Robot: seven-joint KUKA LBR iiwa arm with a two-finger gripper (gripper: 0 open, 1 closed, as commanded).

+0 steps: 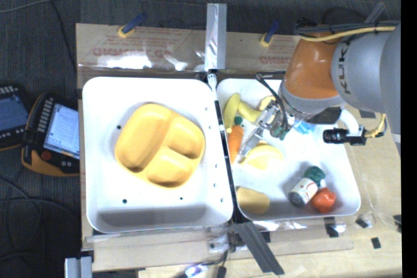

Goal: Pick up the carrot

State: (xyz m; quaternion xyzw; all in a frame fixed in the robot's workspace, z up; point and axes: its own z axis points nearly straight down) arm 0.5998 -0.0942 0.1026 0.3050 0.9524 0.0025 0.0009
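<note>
The carrot [234, 140] is a short orange piece lying against the left wall of the right bin [348, 169], just below a yellow banana [230, 108]. My gripper [248, 143] reaches down-left from the orange-banded wrist and hangs right beside the carrot's right side. Its two thin metal fingers [258, 126] stand open, and the carrot is not between them. The fingertips lie over the edge of a pale yellow lemon-like fruit [266, 157].
The right bin also holds a brownish potato [253, 200] at the front, a small can [305, 187] and a red tomato [324, 200] at the front right. A large yellow pepper-shaped object [159, 143] sits in the left bin [98, 205]. A divider wall [221, 159] separates the bins.
</note>
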